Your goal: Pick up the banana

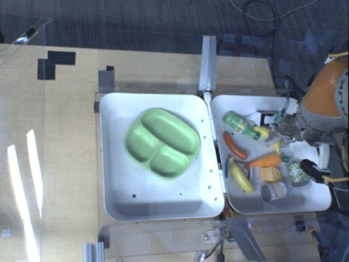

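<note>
The banana (241, 177) is yellow and lies at a slant in the lower left part of the right bin (322, 203), between a red sausage (235, 146) and a cracker (270, 173). My gripper (280, 131) hangs over the bin's upper middle, above and to the right of the banana and well apart from it. Nothing of the banana is in it. Small yellow pieces (263, 131) show just beside the gripper; what they are is unclear.
The right bin also holds a green bottle (239, 123), an orange carrot (265, 161), a grey can (274, 190) and a green-labelled can (297, 173). A green divided plate (162, 142) sits in the left bin (117, 201). A metal divider (208, 64) stands between the bins.
</note>
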`<state>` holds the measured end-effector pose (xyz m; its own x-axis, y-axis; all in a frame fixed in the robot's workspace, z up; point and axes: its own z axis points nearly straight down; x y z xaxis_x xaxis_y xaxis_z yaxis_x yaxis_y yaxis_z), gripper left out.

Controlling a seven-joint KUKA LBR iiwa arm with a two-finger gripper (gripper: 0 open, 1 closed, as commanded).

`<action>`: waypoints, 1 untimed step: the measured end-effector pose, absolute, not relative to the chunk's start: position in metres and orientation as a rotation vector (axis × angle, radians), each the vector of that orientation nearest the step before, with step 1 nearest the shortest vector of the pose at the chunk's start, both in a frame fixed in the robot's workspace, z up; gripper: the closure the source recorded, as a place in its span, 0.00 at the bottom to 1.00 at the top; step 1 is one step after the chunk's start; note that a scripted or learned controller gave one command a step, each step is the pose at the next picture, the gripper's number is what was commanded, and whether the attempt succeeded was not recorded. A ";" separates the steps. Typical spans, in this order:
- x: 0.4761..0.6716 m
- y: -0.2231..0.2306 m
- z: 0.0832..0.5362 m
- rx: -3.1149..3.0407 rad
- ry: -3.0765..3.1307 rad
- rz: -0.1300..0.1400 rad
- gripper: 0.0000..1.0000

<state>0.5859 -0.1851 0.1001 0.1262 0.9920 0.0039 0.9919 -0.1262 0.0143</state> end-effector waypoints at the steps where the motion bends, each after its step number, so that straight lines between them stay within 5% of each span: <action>1: 0.661 -0.161 0.218 2.422 1.990 0.008 1.00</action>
<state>0.6607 -0.1614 0.2182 0.1941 0.9810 -0.0006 0.9809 -0.1941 0.0087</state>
